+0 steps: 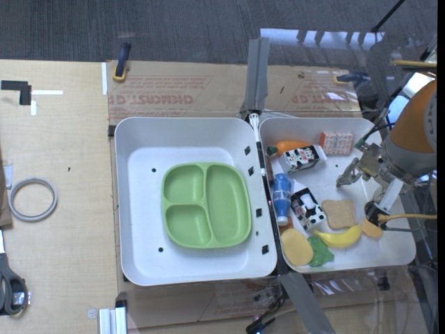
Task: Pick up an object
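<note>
Gripper (pixel 363 186) above right bin (pixel 396 259), fingers apart and holding nothing, toast slice (pixel 339 214) just below-left, banana (pixel 341 238) nearby.

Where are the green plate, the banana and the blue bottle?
green plate (pixel 206 205), camera view, on the divider between compartments.
banana (pixel 339 237), camera view, mid-body.
blue bottle (pixel 281 195), camera view, on its middle.
</note>
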### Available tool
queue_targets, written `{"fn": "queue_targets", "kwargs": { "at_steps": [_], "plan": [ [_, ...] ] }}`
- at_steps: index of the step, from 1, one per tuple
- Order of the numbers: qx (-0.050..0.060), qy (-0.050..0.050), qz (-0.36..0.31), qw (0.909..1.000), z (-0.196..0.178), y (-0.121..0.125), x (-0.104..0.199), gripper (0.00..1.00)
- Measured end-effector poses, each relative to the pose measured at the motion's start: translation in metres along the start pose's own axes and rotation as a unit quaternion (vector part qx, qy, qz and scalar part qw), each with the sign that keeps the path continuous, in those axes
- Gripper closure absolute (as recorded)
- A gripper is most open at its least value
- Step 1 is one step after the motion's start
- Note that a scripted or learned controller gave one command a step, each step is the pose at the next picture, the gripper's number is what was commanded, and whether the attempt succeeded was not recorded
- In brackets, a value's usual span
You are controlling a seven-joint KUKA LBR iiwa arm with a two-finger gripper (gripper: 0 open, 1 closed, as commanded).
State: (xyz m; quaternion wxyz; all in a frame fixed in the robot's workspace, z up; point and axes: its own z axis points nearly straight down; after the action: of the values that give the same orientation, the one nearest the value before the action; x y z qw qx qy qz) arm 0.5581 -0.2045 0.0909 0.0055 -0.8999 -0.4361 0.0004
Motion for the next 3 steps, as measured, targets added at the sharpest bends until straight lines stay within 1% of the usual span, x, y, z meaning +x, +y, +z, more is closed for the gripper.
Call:
{"fn": "queue_targets", "kwargs": {
  "at_steps": [1,2,3],
  "plan": [
    [-0.005,-0.003,0.077,0.997,-0.001,0.025,0.088,0.0],
    [-0.004,-0.003,0.113,0.9935,0.0,0.024,0.043,0.0],
    [-0.004,-0.003,0.113,0.9936,0.0,-0.008,0.132,0.0]
  ]
}}
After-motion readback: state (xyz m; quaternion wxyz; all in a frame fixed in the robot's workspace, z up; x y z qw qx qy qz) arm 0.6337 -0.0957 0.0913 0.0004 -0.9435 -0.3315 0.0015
